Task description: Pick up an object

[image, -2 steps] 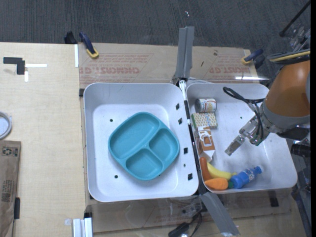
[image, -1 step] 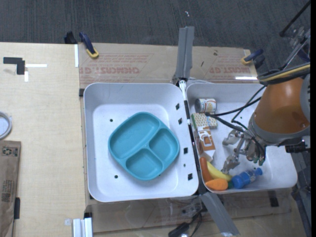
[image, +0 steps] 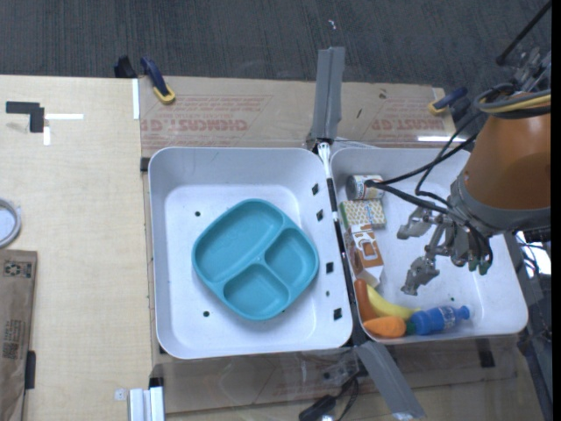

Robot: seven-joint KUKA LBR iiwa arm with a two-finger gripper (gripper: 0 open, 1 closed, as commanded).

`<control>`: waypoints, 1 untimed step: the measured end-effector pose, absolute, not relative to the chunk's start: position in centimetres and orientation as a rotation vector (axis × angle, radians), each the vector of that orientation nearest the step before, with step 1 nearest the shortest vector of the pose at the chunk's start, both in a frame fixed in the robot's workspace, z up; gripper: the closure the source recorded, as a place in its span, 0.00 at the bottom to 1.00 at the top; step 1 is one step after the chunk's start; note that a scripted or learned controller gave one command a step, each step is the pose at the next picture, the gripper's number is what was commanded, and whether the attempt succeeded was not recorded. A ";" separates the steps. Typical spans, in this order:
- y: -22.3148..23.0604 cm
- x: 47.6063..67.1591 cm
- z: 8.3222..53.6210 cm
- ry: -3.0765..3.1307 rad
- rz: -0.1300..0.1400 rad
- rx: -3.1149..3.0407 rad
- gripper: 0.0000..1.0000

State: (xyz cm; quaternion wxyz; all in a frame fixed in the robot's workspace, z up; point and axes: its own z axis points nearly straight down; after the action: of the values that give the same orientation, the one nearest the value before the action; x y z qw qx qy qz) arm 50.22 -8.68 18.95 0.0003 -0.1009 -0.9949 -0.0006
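Camera view: I see the arm [image: 513,160] reaching in from the right over the right bin [image: 504,318].
Jaws: gripper [image: 427,266] hangs above the bin's middle; jaws look spread, nothing between them.
Progress: nothing picked up yet by my read. Approach looks under way; descent, closing and lift are all left.
Candidates: clutter lines the right bin's left wall and near edge, with a banana [image: 386,303], an orange piece [image: 384,326] and a blue bottle [image: 436,319] at the near side.
Also: a small patterned packet [image: 363,212] and an orange-and-white box [image: 365,254] further along the left wall.
Relation to jaws: banana and bottle lie just near-left of the jaws, close but apart; the box is left of them.
Left bin: left bin [image: 175,235] holds a blue divided plate [image: 254,259], well apart from the jaws.
Tabletop: tabletop [image: 79,235] to the left is not in play.
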 end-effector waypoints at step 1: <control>-11.2 48.5 10.8 -3.154 0.001 -0.126 0.00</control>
State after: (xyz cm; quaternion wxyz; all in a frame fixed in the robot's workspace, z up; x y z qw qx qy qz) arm 48.45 -11.23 10.80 -0.0077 -0.0398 -0.9992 0.0003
